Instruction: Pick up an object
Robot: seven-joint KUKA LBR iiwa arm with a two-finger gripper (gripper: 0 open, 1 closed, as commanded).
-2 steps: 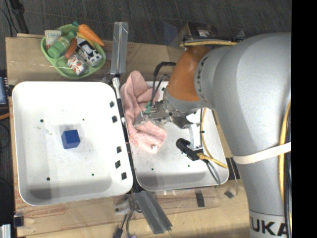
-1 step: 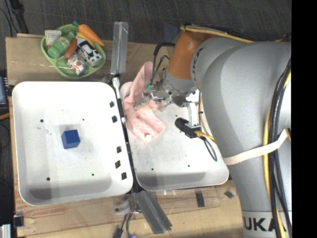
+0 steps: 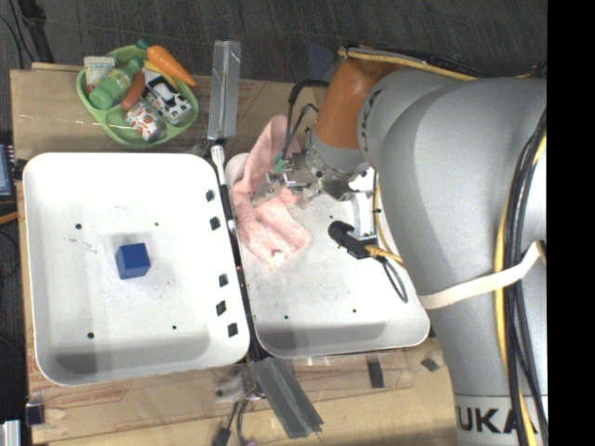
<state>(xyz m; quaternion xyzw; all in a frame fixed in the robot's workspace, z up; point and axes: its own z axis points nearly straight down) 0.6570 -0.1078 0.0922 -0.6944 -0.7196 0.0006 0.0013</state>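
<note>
step: gripper (image 3: 284,179) low on the pink cloth (image 3: 265,207) in the right bin (image 3: 344,328) | fingers: cannot tell (too dark) | next: close, lift straight

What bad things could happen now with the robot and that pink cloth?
The gripper sits over the floppy pink cloth, which lies against the right white bin's left wall. It might pinch just a thin fold that slips out, or drag the cloth over the wall. The black cable hanging nearby could snag too.
</note>
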